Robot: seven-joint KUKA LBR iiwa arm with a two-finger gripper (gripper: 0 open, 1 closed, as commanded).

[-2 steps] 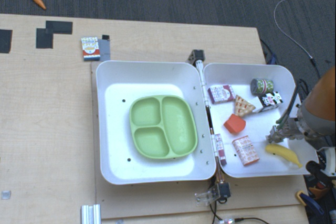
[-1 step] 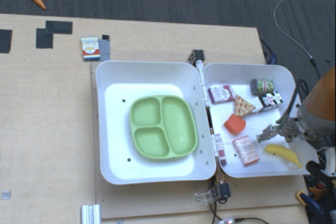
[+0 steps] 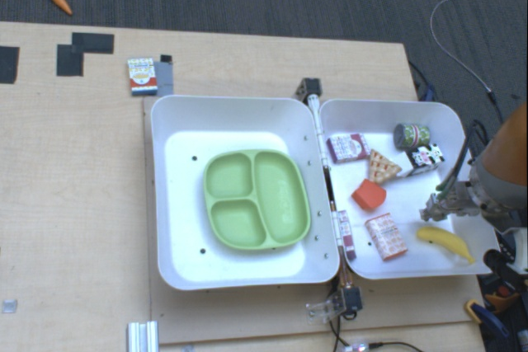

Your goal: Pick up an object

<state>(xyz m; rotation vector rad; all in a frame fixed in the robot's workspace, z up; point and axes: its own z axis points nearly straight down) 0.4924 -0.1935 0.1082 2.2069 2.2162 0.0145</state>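
Note:
The right bin (image 3: 445, 115) holds several items: a yellow banana (image 3: 445, 243), a red block (image 3: 369, 195), a pink carton (image 3: 385, 237), a pizza slice (image 3: 382, 166), a purple box (image 3: 347, 147), a green can (image 3: 412, 135) and a small black-and-white box (image 3: 425, 157). My gripper (image 3: 436, 208) reaches in from the right edge. It hangs over the right side of this bin, just above the banana and to the right of the red block. I see nothing held in it.
The left bin (image 3: 177, 177) carries a light green divided plate (image 3: 256, 199). A small carton (image 3: 342, 233) lies by the divider between the bins. A red-and-white box (image 3: 142, 76) sits on the bench behind the left bin. Cables lie at the right.

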